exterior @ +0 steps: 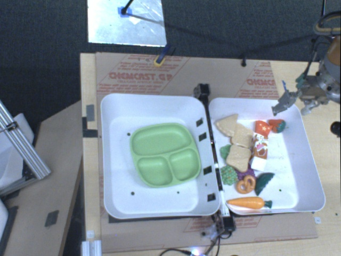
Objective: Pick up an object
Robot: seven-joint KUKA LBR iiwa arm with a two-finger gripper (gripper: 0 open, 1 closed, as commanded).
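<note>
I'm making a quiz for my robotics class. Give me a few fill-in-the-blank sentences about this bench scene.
1. The green tray lies in the ____ bin.
2. The tray has ____ compartments.
3. The carrot lies near the right bin's ____ edge.
4. The tool hovers over the ____ bin's far corner.

Missing words: left; three; near; right

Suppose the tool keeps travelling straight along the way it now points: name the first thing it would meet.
The tool hangs over the right bin's upper right corner, pointing down and leftward. It would probably reach the red tomato-like toy first, or the bin floor beside it; one view leaves depth unclear.
</note>
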